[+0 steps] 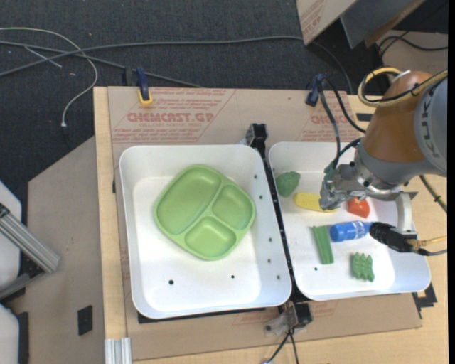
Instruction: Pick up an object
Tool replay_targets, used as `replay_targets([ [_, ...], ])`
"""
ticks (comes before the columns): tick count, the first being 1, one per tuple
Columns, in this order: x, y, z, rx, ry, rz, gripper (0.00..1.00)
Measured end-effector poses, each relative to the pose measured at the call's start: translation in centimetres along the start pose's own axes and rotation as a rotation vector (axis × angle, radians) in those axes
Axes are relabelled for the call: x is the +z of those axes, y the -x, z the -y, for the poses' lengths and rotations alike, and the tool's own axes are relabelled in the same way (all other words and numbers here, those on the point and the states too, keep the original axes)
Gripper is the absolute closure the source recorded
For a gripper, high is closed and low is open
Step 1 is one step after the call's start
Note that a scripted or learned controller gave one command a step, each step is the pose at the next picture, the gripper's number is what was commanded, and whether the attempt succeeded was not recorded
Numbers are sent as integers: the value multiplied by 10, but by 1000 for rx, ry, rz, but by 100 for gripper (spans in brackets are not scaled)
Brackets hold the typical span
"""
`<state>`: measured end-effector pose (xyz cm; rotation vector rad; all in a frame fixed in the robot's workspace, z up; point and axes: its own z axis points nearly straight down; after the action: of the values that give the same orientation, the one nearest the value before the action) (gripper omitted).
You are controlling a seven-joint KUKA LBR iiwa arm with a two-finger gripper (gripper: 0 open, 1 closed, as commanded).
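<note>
Jaws (328, 204) touch the yellow object (307, 202), seemingly; their state is unclear.

Before you: brown cardboard sheet (178, 110) under the bins, white cable (50, 43) on dark carpet, cardboard box (323, 18) top right.

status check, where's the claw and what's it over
Claw low in right bin, at yellow piece. No grasp visible. Red piece, blue bottle and green lump close around.
</note>
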<state>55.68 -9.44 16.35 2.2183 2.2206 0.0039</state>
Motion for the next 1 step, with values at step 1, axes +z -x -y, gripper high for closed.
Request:
replay_targets([
  [1,-55,7,7,1,2,1,100],
])
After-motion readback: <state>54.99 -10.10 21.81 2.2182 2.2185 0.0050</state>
